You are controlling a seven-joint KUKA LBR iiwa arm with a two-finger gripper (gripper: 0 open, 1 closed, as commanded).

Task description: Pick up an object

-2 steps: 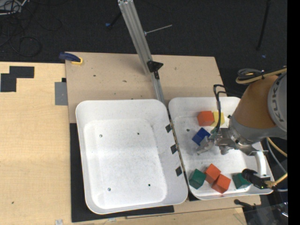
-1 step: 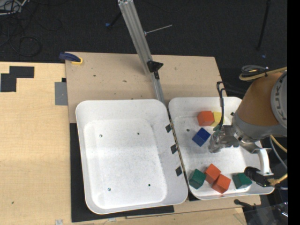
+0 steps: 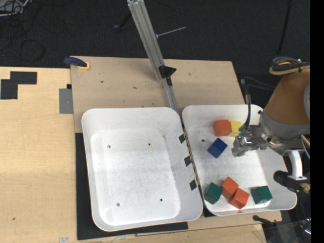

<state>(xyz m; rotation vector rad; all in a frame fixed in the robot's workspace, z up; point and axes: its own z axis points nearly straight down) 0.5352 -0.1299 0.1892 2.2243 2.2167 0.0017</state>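
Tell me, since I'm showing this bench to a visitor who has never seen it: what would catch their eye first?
Probably the bright blocks in the right bin: an orange cube against a yellow block, with a blue cube just below them. Near the front edge, two orange blocks sit between two green cubes. The claw hangs just right of the blue cube, beside the large left bin.

A: Where is there room in the right bin [image 3: 276, 161]?
B: Its middle, lower right of the blue cube [image 3: 217, 148].
A: And what blocks?
B: Orange cube [image 3: 221, 127] and yellow cube [image 3: 236, 127] above; green and orange cubes [image 3: 234, 192] crowd the lower edge
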